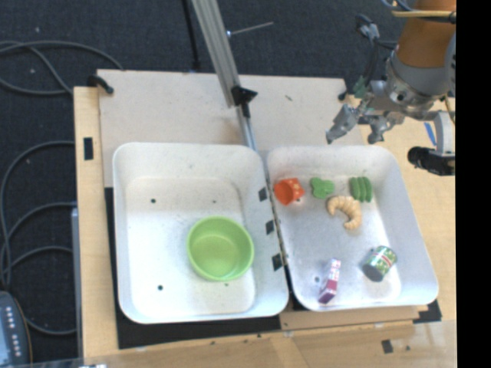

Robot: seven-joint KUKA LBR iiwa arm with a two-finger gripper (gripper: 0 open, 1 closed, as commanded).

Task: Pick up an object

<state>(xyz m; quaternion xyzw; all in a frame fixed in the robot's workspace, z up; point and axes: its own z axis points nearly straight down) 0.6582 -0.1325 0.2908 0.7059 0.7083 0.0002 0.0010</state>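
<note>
fingers [354, 131] spread wide, gripping nothing | hovering over right white bin's [406, 198] far rim | tan plastic croissant [346, 210] below, well apart

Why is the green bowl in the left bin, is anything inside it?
Empty. The green bowl sits upright in the left bin, and its whole inside shows plain green with nothing in it.

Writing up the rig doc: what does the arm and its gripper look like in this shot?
The arm is orange in its upper section, passing into a grey metallic wrist housing below. Thin pale cables loop around its top. The gripper is grey metal, with two slim fingers beneath a blocky mount. No markings or labels are legible from this camera view.
</note>
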